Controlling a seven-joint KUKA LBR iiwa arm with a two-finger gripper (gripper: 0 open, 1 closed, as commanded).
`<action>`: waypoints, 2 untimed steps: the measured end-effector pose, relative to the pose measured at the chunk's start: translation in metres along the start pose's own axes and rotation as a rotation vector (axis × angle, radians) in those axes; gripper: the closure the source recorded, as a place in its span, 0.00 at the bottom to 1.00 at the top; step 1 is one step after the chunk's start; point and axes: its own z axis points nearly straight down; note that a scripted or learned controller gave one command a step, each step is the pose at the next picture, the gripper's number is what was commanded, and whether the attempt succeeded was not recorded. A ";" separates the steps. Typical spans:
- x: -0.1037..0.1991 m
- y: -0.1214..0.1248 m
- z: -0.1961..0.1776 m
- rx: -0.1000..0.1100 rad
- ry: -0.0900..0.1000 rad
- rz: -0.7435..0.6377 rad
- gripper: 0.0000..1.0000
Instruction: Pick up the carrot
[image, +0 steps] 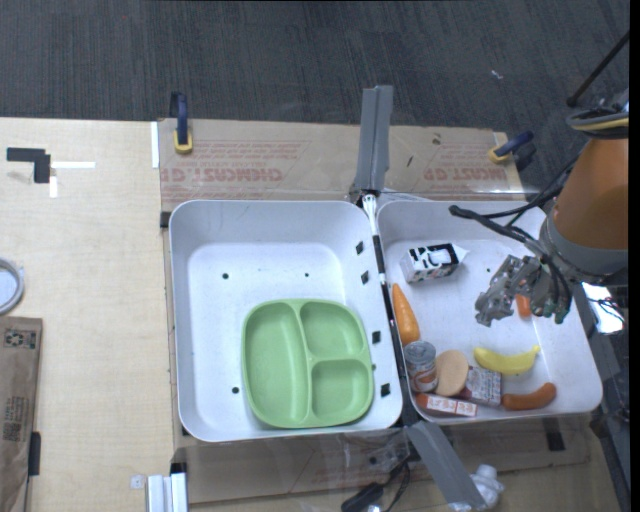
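hand (500, 297): opening cannot be told, nothing visibly held | carrot (405, 313): well apart, at hand's 9 o'clock

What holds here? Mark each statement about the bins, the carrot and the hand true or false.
1. The carrot lies in the right bin, against its left wall. True.
2. The green tray sits in the right bin. False: it sits in the left bin.
3. The hand hangs over the right bin, apart from the carrot. True.
4. The banana lies on the green tray. False: it lies in the right bin, near the sausage.
5. The carrot rests on the banana. False: they lie apart.
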 end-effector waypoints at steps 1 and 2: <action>-0.001 0.000 -0.009 -0.001 -0.003 0.002 1.00; 0.013 -0.082 -0.021 0.000 0.001 -0.269 1.00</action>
